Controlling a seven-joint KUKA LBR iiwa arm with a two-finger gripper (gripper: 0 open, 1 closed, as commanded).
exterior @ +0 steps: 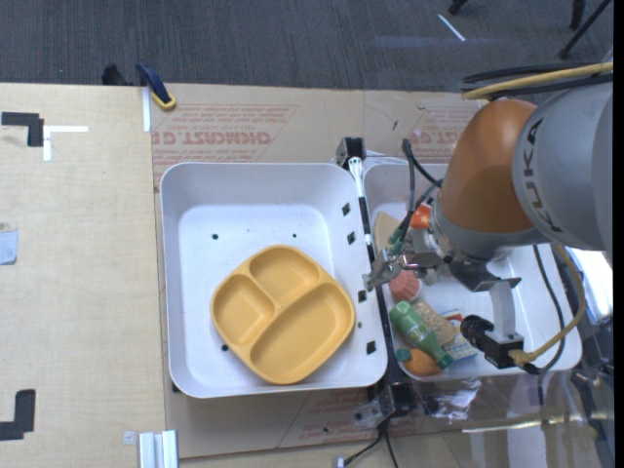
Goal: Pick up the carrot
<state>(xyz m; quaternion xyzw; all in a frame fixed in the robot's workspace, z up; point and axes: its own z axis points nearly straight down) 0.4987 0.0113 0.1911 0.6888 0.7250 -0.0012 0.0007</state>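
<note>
Carrot (421, 362): taken to be the orange lump at the near end of the right bin (390, 170), close to that bin's front edge, partly tucked under other clutter, so its full shape is not readable. Touching it on the far side lies a green bottle (417, 325), on its side and angled toward the divider between the bins, with a flat pale packet (450, 331) against it. Just beyond the bottle sits a pinkish-red round item (405, 285). The gripper (390, 265) hangs directly above that item, low over the bin near the divider and well apart from the carrot. Whether it is open or closed cannot be made out from this angle, and nothing can be seen held in it. Behind it the grey arm (575, 164) comes in from the right, its orange band (487, 169) bulking over the far half of the right bin; black cables (564, 300) trail along the wrist. A small orange-red speck (420, 218) shows under the band, too small to identify. The left bin (253, 170) holds a yellow divided plate (283, 312), set toward its near right corner. Both bins rest on printed cardboard (244, 125) over the pale wooden bench (78, 261). At the far edge lies a yellow-and-blue tool (156, 88).
</note>
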